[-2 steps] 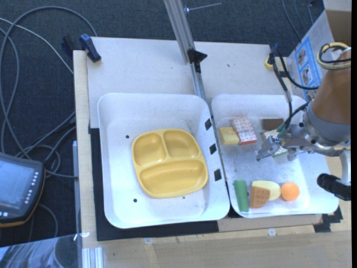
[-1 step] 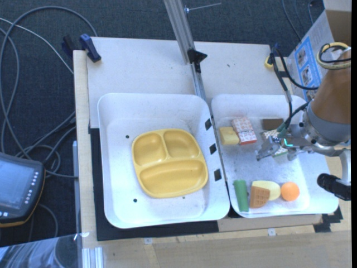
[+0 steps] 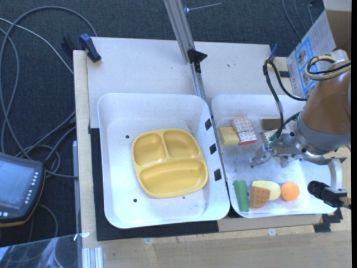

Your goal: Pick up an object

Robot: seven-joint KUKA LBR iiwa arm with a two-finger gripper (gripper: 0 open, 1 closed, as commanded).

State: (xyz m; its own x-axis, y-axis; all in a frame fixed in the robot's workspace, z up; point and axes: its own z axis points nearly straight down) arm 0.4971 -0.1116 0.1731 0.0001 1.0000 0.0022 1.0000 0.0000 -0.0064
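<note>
the gripper (image 3: 261, 158) hangs low over the middle of the right white bin (image 3: 223, 106); its metal fingers (image 3: 257, 160) point left with nothing between them, though how far apart they stand i cannot tell. just far-left of them lie a red-and-white patterned packet (image 3: 244, 130) and a pale yellow block (image 3: 227, 135), touching side by side. along the near wall sit a green cylinder (image 3: 240, 195), its long axis running near to far, then a tan waffle-like piece (image 3: 259, 196) against a yellow rounded piece (image 3: 270, 188), and an orange ball (image 3: 289, 191) to the right. the left white bin (image 3: 111, 110) holds a yellow three-part plastic tray (image 3: 169, 162), its long compartment on the near side.
</note>
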